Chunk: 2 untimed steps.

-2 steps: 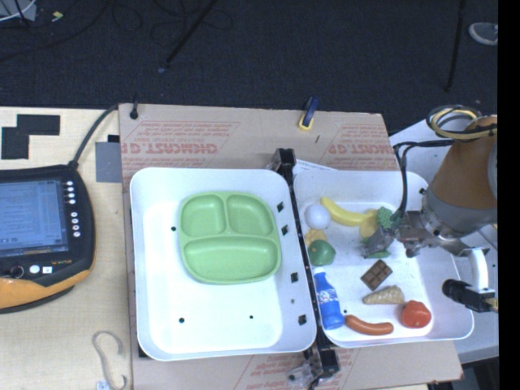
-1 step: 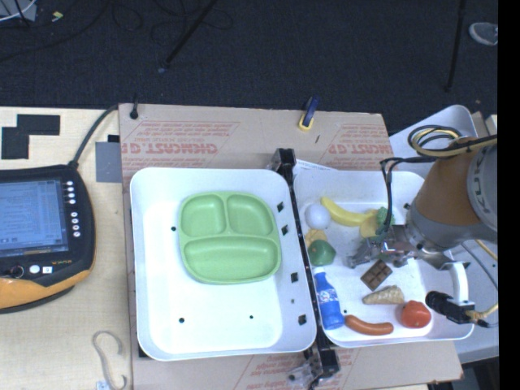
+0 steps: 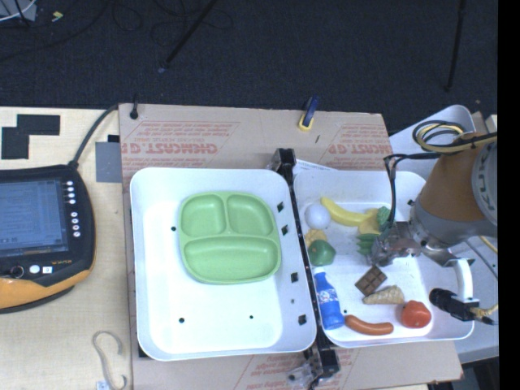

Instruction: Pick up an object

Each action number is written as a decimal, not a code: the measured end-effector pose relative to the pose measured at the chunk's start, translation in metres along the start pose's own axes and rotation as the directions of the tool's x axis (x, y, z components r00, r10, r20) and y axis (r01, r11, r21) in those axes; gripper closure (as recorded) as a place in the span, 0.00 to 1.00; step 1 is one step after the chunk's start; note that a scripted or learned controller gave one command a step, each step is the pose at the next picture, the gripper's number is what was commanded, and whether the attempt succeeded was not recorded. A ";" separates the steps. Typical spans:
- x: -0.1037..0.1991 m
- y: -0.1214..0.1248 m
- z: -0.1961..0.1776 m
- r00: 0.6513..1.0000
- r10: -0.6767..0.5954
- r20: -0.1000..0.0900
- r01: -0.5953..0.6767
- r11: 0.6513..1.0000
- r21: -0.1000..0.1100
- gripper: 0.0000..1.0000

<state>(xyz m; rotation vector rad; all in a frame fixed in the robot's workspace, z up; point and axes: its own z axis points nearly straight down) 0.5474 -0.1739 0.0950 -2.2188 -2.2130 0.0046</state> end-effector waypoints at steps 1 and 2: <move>-0.004 0.007 -0.058 1.000 -0.003 0.003 0.003 1.000 -0.007 1.00; 0.003 0.006 -0.102 1.000 -0.004 0.003 0.004 1.000 -0.006 1.00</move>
